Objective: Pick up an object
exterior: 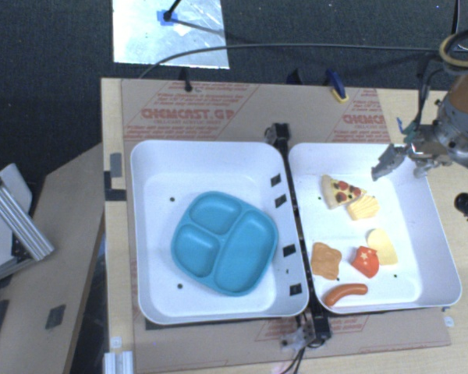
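Two shallow white bins sit side by side on the bench (218,104), which is covered with brown cardboard printed in red lettering. Dark carpet surrounds the bench, and a shiny silver sheet (170,22) lies on the floor beyond it with a black cable running across. The left bin (152,170) holds a blue divided plate (224,242), resting a little tilted near the bin's middle. The right bin (437,263) holds toy foods: a pizza slice (340,191) towards the far side with a yellow ridged piece (364,206) touching it, a pale yellow wedge (382,245) beside a red strawberry-like piece (365,262), a brown toast piece (326,260) nearer the divider, and an orange sausage (344,292) at the near edge.

At the right bin's far right corner hangs the gripper (402,162), above the rim. Its fingers stand spread apart with nothing between them, touching none of the foods; the pizza slice lies nearest, to its lower left.
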Action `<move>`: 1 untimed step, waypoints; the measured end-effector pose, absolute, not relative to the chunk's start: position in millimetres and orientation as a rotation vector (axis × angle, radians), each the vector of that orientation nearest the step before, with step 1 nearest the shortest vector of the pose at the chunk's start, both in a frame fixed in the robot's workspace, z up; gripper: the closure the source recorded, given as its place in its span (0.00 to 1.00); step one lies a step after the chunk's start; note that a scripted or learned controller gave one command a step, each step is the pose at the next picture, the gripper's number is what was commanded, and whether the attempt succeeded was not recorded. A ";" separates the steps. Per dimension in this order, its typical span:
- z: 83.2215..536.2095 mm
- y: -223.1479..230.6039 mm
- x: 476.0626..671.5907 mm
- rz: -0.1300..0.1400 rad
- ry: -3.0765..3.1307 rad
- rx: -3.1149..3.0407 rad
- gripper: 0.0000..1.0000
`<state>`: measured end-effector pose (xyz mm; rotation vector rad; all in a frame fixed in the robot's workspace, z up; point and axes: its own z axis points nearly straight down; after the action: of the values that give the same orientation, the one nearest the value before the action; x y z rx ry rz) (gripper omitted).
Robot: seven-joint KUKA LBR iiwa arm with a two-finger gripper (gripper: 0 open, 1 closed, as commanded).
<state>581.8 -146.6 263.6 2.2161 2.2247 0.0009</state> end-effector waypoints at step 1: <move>202.6 -147.4 587.5 -0.003 2.225 2.221 0.00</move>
<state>587.5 -147.4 202.6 2.2211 2.2246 -0.0028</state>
